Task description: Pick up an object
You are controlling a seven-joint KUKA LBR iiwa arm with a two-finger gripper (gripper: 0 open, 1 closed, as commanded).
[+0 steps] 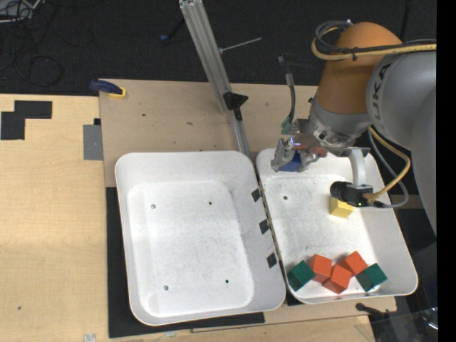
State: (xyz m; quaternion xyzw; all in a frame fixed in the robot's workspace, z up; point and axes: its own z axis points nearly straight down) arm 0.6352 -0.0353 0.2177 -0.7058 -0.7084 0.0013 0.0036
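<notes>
My gripper (289, 157) hangs over the far left corner of the right bin (399, 244), under the orange band of the arm. A small blue block (288, 164) shows between its fingertips, and the fingers are closed on it. A yellow block (341, 207) lies at the bin's middle right. At the near end sits a cluster of blocks: three orange ones (322, 266) (340, 278) (354, 262) and two green ones (301, 273) (371, 276).
The left bin (135, 191) lies beside the right one, with black clips along the shared edge. A slanted aluminium rail (210, 55) rises behind the bins. The arm's cables and a black fitting (350, 191) hang over the right bin near the yellow block.
</notes>
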